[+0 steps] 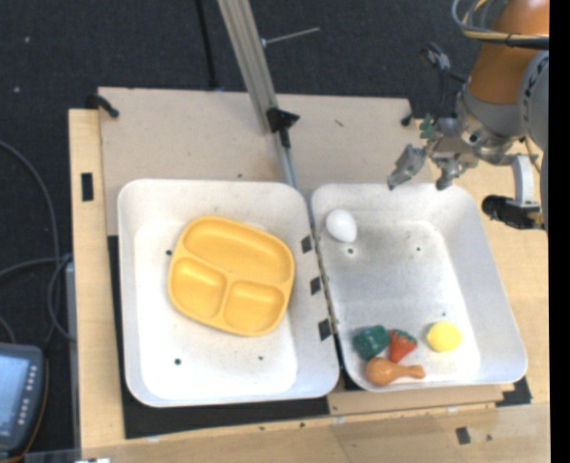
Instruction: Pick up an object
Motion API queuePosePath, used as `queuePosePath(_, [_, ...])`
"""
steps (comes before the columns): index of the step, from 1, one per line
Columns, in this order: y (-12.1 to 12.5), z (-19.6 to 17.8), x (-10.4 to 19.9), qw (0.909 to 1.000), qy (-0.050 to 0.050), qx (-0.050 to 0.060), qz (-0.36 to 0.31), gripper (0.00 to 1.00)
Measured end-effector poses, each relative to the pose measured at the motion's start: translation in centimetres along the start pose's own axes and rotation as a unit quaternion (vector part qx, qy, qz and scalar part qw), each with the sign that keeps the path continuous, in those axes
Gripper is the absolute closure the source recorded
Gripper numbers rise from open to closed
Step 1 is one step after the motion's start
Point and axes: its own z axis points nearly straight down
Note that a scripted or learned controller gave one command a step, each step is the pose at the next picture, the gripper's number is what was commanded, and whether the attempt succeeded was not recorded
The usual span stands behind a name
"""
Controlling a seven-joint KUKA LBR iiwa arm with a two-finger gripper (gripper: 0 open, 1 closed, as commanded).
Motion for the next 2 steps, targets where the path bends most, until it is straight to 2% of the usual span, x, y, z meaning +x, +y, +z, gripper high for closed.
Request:
queuePosePath(1, [0.0,0.0,0.0,1.0,-0.001,0.0,0.0,0.0])
queuePosePath(2, [0.4,6.1,0.3,1.0,0.0,0.002,-0.001,0.0])
